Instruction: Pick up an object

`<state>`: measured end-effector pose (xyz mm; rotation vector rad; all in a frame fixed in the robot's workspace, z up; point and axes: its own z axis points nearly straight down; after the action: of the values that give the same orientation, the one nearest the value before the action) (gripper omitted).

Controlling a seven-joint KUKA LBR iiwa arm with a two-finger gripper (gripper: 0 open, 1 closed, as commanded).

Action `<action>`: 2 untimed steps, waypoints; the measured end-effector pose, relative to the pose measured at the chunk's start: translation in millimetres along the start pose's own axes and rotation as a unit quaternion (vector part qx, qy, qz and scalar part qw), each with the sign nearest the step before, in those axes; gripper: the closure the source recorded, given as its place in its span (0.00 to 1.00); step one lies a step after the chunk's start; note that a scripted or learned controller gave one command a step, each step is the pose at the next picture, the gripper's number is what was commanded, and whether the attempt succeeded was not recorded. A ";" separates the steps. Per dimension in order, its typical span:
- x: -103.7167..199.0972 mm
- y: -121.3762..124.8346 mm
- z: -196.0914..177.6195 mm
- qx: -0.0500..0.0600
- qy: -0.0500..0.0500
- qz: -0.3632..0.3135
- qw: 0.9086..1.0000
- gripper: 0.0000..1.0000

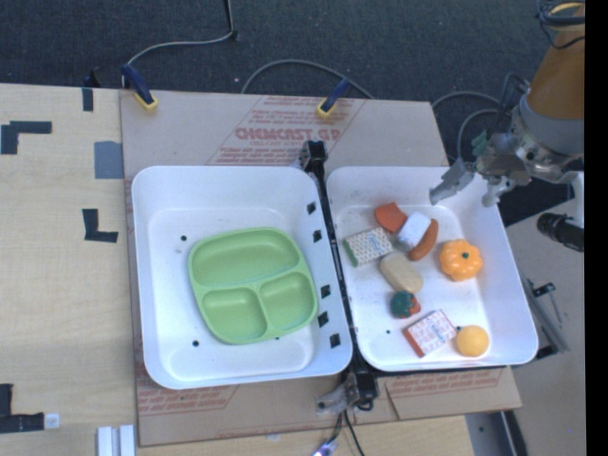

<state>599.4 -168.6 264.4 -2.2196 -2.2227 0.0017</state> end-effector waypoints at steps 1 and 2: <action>56.3 19.5 135.7 0.000 0.000 0.000 1.000 0.00; 35.2 52.1 162.2 -0.013 -0.003 -0.001 1.000 0.00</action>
<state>651.3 -133.4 102.2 -2.2333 -2.2424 -0.0211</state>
